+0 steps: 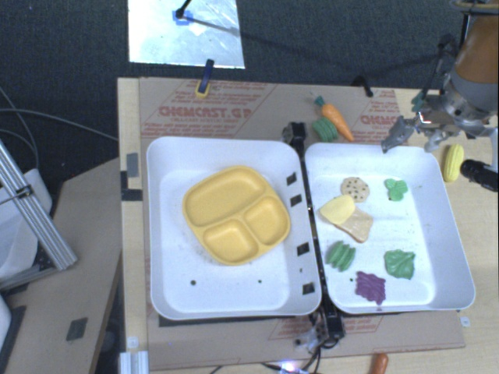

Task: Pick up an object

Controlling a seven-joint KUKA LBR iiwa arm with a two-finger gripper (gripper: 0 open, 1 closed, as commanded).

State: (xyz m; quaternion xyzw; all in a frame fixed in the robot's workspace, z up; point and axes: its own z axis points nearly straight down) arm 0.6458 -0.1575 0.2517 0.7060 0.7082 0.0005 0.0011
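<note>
1. The toy carrot (337, 118) lay on the bench behind the bins, long axis slanting, green top to the upper left.
2. The gripper (413, 135) hung over the right bin's (448, 209) far-right corner — fingers spread, nothing between them.
3. Right bin: cookie (355, 187), yellow piece (337, 209), green and purple items. Left bin (164, 209): a yellow divided tray (235, 213).

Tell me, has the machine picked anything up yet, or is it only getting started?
Only starting, it seems. Nothing looks done: the cookie, yellow piece, green bits and purple piece all lie in the right bin. In hand: the pincer hangs above that bin's far edge with nothing between its fingers. Left: lowering onto one piece, gripping it and lifting it.
</note>
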